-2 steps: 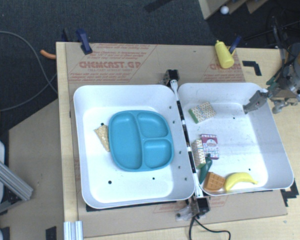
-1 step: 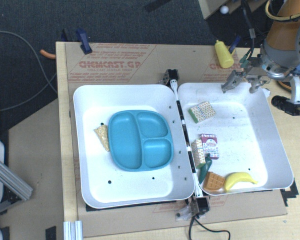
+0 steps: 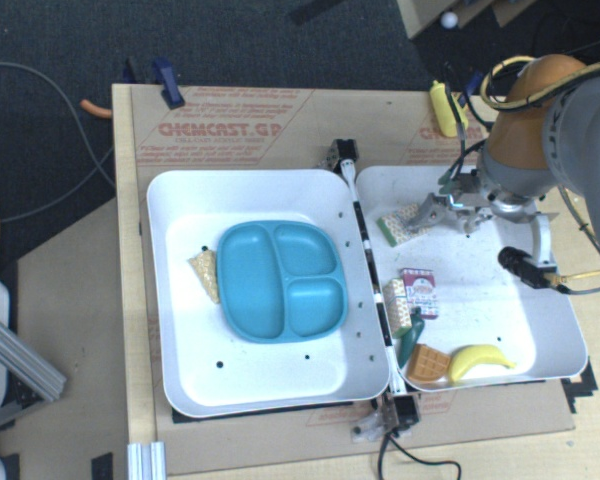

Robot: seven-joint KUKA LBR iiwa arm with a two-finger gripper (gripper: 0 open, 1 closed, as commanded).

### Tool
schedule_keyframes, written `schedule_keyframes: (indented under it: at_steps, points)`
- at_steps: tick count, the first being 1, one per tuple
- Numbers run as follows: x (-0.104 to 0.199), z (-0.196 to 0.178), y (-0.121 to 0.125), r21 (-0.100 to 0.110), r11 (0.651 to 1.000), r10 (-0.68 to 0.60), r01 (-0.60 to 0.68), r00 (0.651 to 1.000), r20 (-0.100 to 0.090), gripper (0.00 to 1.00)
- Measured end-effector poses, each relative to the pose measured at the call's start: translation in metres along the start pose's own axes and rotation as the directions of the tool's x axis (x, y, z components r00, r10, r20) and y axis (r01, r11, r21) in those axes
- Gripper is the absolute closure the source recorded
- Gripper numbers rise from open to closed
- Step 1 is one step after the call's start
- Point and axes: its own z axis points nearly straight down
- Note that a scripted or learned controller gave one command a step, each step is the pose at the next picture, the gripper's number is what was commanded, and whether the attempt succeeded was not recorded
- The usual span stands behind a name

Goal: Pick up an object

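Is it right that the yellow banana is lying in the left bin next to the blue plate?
Not quite. The camera view shows the banana lying in the right bin, near its front edge beside a waffle. The blue plate sits by itself in the left bin, so the banana is not next to it.

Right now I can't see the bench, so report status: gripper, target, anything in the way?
Gripper low in right bin, at a small green-edged packet. Grip unconfirmed. Banana, waffle, card lie nearer the front, apart.
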Motion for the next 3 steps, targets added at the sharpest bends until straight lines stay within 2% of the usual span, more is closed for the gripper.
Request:
schedule_keyframes:
  at_steps: [1, 2, 3]
  points:
    - [-0.01, 0.004, -0.1, 0.006, 1.0, 0.001, -0.001, 1.0, -0.001, 0.0]
    - [0.051, 0.003, -0.055, 0.003, 1.0, -0.001, 0.001, 1.0, -0.002, 0.0]
    - [0.05, -0.006, -0.055, 0.002, 1.0, 0.0, 0.0, 1.0, 0.0, 1.0]
